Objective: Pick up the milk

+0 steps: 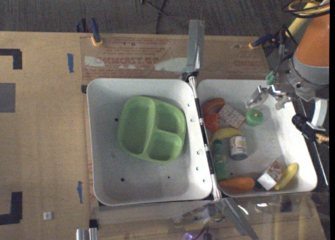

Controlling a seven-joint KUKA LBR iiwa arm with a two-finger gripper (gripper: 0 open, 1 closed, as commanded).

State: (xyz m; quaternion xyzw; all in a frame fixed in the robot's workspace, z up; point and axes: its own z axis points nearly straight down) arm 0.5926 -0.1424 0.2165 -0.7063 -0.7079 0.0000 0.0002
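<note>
Tabletop bins show us the milk (271, 174) ungrasped in the right bin (272, 137); our hand (265, 95) hovers spread, empty.

Small milk carton (272, 174), lying tipped over, front right corner of right bin, touching a banana.

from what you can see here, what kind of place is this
Probably a robot lab test bench, not a kitchen: two white bins clamped to a cardboard-covered bench, toy food like a milk carton and banana, and a robot gripper above.
</note>
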